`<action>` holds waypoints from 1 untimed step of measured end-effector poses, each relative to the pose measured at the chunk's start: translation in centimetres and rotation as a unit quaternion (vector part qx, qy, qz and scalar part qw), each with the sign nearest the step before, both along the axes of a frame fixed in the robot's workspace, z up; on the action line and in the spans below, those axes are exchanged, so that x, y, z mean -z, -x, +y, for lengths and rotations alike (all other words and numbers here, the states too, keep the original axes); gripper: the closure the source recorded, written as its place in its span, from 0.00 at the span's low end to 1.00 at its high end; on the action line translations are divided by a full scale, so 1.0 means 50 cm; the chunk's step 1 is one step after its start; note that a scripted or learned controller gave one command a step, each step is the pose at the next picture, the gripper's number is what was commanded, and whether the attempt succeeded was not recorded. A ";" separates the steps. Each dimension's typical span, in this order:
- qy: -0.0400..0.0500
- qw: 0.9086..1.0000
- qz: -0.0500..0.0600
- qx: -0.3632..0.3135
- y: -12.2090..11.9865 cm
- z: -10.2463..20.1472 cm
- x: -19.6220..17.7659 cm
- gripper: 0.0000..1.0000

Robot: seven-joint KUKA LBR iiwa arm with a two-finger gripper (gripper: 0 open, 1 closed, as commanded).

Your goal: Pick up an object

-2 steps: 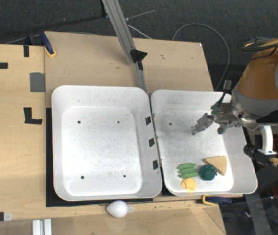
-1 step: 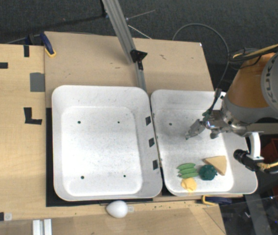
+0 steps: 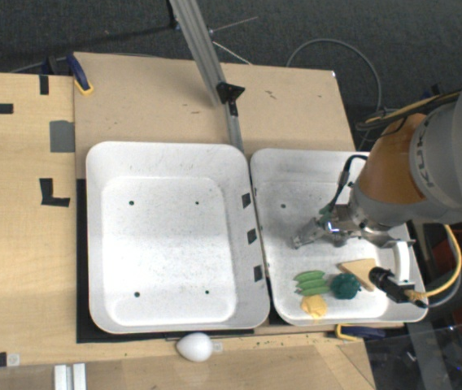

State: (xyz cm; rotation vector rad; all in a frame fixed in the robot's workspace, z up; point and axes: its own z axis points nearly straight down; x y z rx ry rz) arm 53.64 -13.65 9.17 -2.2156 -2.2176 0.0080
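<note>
The right bin (image 3: pixel 296 177) holds a cluster of small objects near its front edge: a green ridged piece (image 3: pixel 311 280), a dark teal round object (image 3: pixel 346 287), a yellow piece (image 3: pixel 314 305) and a tan wedge (image 3: pixel 359 270). My gripper (image 3: pixel 306 236) hangs low over the middle of the right bin, a little behind and to the left of that cluster. It is apart from the objects, and nothing shows in its grasp. The grey arm with its orange band (image 3: pixel 390 169) reaches in from the right.
The left bin (image 3: pixel 166 234) lies beside the right one, with black clips along the shared rim. A white egg-shaped object (image 3: pixel 194 347) rests on the bench in front of the left bin. A slanted metal rod (image 3: pixel 202 43) stands behind the bins.
</note>
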 end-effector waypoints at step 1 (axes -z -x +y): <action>0.000 1.000 -0.002 -0.001 -0.003 0.001 -0.027 1.00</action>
